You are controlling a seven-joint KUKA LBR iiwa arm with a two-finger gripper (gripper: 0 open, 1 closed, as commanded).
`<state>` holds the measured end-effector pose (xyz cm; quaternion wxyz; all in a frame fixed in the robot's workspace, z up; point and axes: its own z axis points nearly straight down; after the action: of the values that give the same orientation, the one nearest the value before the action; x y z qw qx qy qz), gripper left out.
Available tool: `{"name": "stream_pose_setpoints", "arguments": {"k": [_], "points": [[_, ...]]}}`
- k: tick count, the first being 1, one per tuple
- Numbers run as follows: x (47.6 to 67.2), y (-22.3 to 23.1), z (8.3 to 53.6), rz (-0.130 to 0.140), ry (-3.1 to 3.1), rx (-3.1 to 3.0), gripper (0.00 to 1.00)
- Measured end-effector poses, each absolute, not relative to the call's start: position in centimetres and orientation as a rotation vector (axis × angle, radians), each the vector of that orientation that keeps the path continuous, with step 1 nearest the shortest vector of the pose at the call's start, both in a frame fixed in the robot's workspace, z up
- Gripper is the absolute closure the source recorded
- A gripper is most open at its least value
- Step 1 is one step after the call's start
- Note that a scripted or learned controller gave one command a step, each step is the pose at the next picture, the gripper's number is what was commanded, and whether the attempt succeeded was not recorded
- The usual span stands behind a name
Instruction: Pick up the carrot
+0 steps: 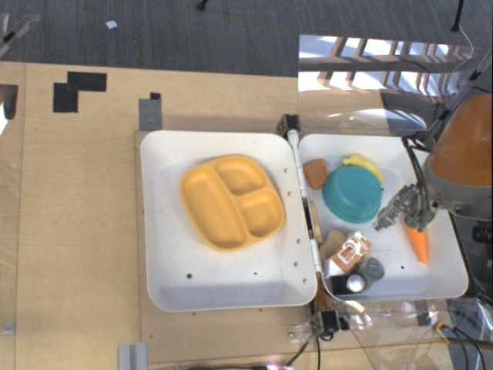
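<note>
Hovering right over the carrot's (418,243) leafy end in the right bin (454,284), the gripper (406,210) looks partly open, holding nothing I can see.
Teal bowl (353,193) sits just left, banana (363,165) behind it; yellow divided plate (231,200) fills the left bin (166,284).

A light wooden bench (69,230) stands on dark grey carpet (154,21), with sunlight striping its far right.

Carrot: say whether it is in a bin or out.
In. The carrot lies on the floor of the right bin, beside the gripper.
</note>
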<state>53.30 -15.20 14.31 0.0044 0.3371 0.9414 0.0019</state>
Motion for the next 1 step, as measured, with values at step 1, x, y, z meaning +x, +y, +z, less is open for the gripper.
{"name": "stream_pose_setpoints", "arguments": {"k": [1], "points": [[53.2, -15.37, 14.2, 0.003, 2.949, 1.061, 0.0]]}}
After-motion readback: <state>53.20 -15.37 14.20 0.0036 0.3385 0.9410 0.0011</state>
